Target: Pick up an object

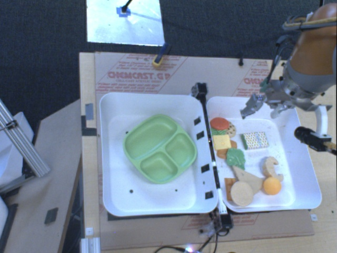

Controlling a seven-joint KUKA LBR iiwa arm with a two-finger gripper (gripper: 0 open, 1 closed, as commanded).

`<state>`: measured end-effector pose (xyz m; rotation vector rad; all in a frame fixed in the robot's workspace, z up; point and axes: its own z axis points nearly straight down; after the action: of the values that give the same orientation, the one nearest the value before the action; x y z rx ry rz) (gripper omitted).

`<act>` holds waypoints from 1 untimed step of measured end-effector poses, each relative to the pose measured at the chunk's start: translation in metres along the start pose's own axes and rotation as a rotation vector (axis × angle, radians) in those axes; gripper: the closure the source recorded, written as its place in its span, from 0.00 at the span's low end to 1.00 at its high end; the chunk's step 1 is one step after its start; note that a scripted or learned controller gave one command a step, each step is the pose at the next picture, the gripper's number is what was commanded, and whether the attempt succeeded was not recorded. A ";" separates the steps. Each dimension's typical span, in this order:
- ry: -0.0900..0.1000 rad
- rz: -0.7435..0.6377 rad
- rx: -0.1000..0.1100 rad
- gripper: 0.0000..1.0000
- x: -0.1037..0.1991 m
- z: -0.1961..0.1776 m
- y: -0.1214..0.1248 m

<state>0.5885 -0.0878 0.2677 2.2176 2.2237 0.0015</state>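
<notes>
Camera view: the gripper (256,105), its grip impossible to judge, hovers over the right bin (303,165), where the toy food (247,162) lies untouched; picking is yet to begin.

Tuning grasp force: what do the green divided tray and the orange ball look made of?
Green divided tray: likely moulded plastic, with a uniform pale green colour, rounded compartment walls and a soft sheen. Orange ball: probably plastic or foam toy food, matte and evenly coloured; too small to tell.
</notes>
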 end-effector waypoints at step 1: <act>0.000 0.001 0.001 0.00 0.009 0.051 -0.004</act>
<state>0.5845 -0.0786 0.2166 2.2199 2.2227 0.0008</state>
